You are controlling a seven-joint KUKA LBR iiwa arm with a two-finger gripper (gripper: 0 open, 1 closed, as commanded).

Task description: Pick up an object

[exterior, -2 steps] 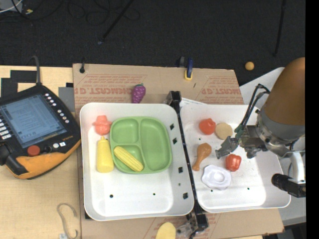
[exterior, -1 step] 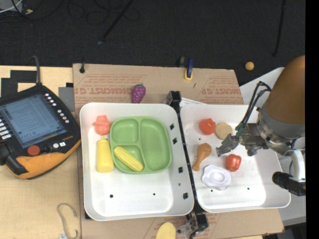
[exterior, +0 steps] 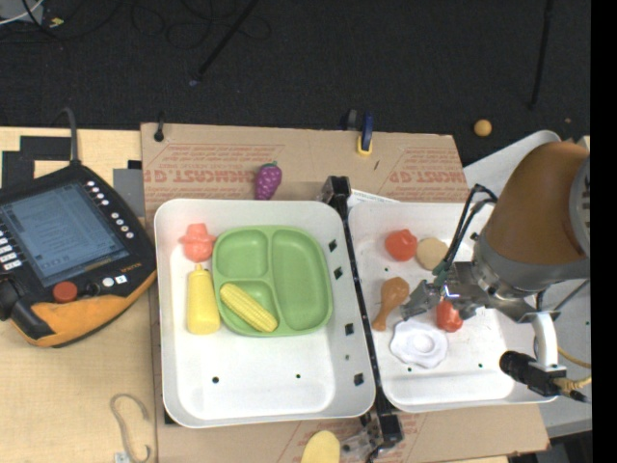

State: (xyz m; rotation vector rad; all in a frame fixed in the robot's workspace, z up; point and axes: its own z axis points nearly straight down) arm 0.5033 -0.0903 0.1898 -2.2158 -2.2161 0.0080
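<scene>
Small red object (exterior: 449, 316): I see it in the right bin (exterior: 482, 379), lodged at the tips of the gripper (exterior: 445, 302), just above the fried egg toy.
Gripper: low over the right bin's middle; from my seat the dark fingers seem to close around the red piece, and I read it as held (the grip itself is partly hidden by the wrist).
Arm (exterior: 535, 225): grey body with its orange band, reaching in from the right and covering the right bin's far right side.
Fried egg toy (exterior: 418, 345): white, flat on the bin floor, just below and left of the gripper.
Drumstick toy (exterior: 389, 300): brown, lying tilted just left of the gripper.
Tomato toy (exterior: 401, 245): red, near the bin's upper wall, touching a pale round toy (exterior: 432, 252) on its right.
Left bin (exterior: 255, 389): holds a green divided plate (exterior: 273, 280) with a corn cob toy (exterior: 249, 308) in its lower left compartment.
Beside the plate: a yellow bottle toy (exterior: 201, 300) at its left edge, a pink toy (exterior: 196, 243) above that.
Beyond the bins: purple grapes toy (exterior: 267, 180) on the cardboard, a control pendant (exterior: 66, 244) on the bench at far left.
</scene>
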